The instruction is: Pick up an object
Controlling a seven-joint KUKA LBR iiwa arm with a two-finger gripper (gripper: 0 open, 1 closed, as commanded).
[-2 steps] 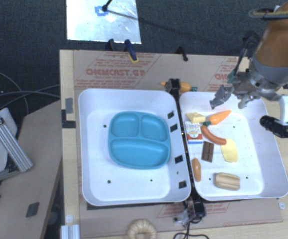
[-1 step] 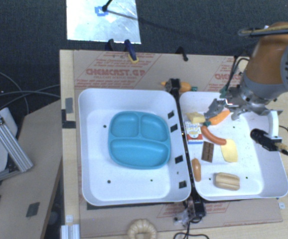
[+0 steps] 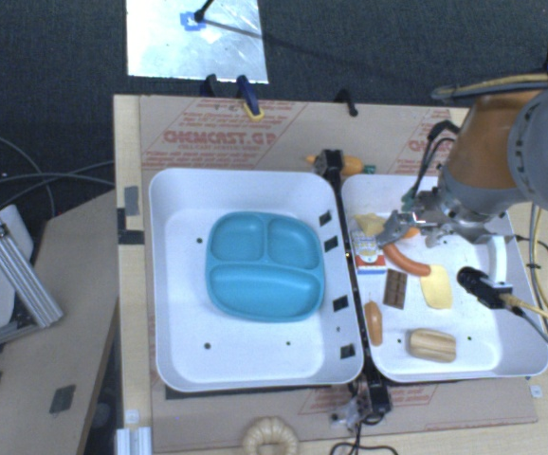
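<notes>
Gripper (image 3: 402,226): low over the upper left of the right bin (image 3: 506,344); the arm reaches in from 3 o'clock. I cannot tell whether it is spread or pressed together, and nothing can be seen held in it.

Nearest object: an orange-red sausage (image 3: 409,260), just beside the gripper at 6 o'clock, lying flat on the bin floor.

Sausage long axis: runs from 10 o'clock to 4 o'clock, slanting down to the right.

Next nearest: a small yellow piece (image 3: 370,224), close by at 9 o'clock from the gripper.

Judgement for the pick: the sausage looks the likeliest target, needing only a short drop toward 6 o'clock, with the grip set across its long axis.

Further out, right bin: a white and red packet (image 3: 367,252) at 8 o'clock; a brown bar (image 3: 394,290) and a yellow block (image 3: 436,290) beyond the sausage at 6 and 5 o'clock; an orange stick (image 3: 374,322) at 7 o'clock; a tan roll (image 3: 432,346) farthest, at 6 o'clock.

Count, right bin: seven loose objects, one of each.

Crowding: packet, sausage and bar lie near one another, so a neighbour could get nudged.

Left bin (image 3: 179,301): well apart at 9 o'clock, holding one blue divided plate (image 3: 263,265).

Arms: one.
</notes>
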